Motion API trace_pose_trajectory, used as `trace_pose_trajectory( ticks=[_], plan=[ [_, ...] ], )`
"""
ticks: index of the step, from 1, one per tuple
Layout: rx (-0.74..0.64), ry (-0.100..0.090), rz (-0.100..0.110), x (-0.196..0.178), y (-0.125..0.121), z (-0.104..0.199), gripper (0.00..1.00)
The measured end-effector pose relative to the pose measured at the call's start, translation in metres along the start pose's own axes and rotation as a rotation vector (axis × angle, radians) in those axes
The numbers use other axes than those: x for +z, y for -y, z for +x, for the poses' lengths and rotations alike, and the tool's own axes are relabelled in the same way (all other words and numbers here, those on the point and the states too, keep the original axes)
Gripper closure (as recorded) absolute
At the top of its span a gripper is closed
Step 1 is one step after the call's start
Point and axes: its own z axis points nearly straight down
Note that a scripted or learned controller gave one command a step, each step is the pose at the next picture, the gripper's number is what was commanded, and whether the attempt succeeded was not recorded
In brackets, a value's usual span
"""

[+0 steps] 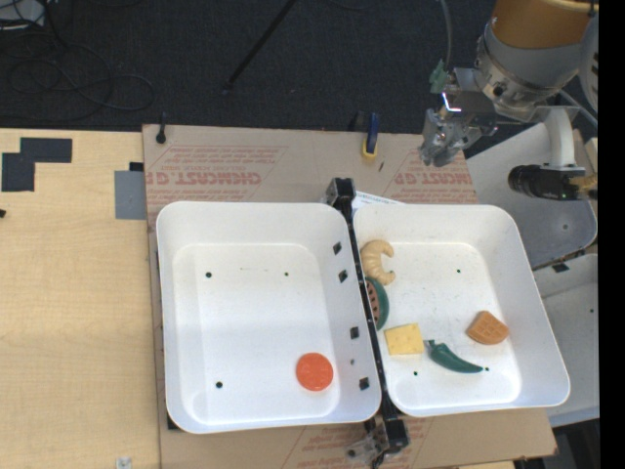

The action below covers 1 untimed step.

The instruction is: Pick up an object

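Note:
My gripper (438, 151) hangs high above the back edge of the right bin (508, 225), with nothing between its fingers. In the right bin lie a tan croissant (378, 260), a yellow cheese block (403, 340), a green chili pepper (451, 357), an orange bread piece (487, 328) and a dark green piece (379, 305) against the left wall. A round orange-red disc (314, 371) lies at the front of the left bin (195, 233).
A black divider clamp (354, 291) runs between the two bins. Both bins rest on a cardboard sheet (254, 169). A yellow and blue clip (371, 137) stands at the cardboard's back edge. Dark cables lie on the floor behind.

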Motion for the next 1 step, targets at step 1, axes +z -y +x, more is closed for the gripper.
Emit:
trace_pose_trajectory(
  ticks=[1],
  plan=[
    [0.000, 0.000, -0.003, -0.1112, -0.0035, 0.0231, 1.00]
  ],
)
